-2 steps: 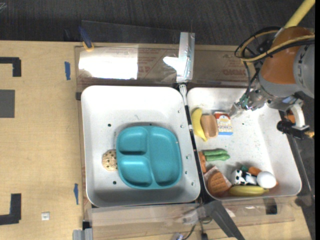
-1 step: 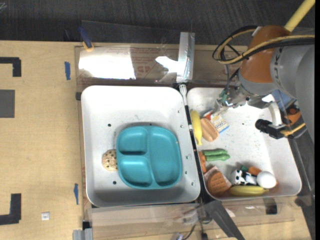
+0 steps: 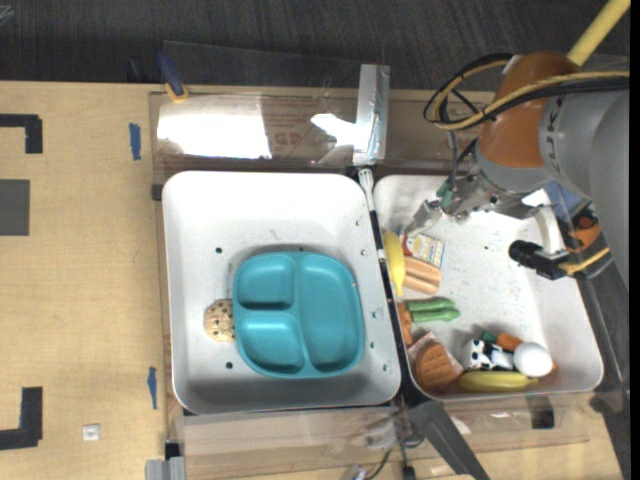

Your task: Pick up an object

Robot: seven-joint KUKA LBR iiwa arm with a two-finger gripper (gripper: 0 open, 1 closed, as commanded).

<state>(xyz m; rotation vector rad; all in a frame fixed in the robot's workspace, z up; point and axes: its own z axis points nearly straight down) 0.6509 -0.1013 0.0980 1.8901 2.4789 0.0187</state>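
Bottom edge of frame: bench lip with metal fittings; above it, two white bins side by side. Left bin [image 3: 190,208], centre frame: teal divided plate [image 3: 298,313] lying flat; a cookie [image 3: 219,320] touching its left edge. Right bin [image 3: 570,363], lower right: objects crowded along its left wall and lower corner; banana [image 3: 497,380], white egg [image 3: 532,359], black-and-white toy cow [image 3: 480,352], bread-like piece [image 3: 434,365], green pepper [image 3: 432,310], hot dog [image 3: 419,277], small carton [image 3: 427,246]. My gripper [image 3: 447,204] sits over the bin's upper left, just above the carton; finger state I cannot tell. Left: tan wooden benchtop [image 3: 70,268] with black markings, blue tape. Top: dark floor [image 3: 250,8].
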